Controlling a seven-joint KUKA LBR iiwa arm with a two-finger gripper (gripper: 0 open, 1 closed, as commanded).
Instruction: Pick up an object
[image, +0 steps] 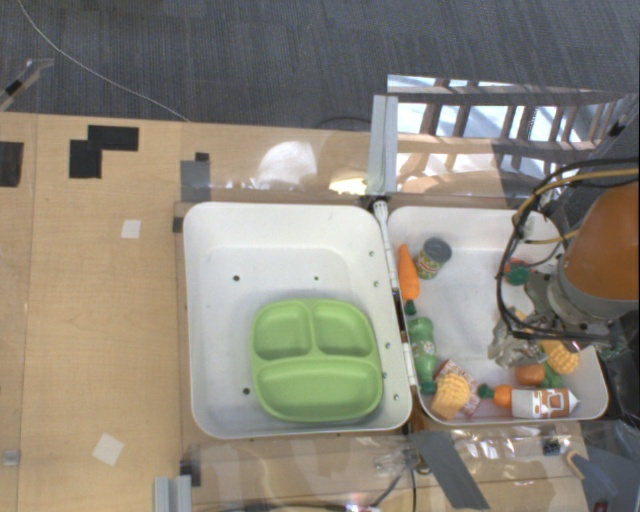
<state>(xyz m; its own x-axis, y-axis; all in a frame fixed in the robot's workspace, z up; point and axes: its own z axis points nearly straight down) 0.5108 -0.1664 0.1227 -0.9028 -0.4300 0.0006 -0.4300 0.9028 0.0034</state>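
One gripper low in rt bin, corn cob just beside it, grip state unclear

The wooden bench is carrying two shallow white bins side by side. The left bin is sitting toward the middle, the right bin touching it along one edge. Black markers are showing at the far left.
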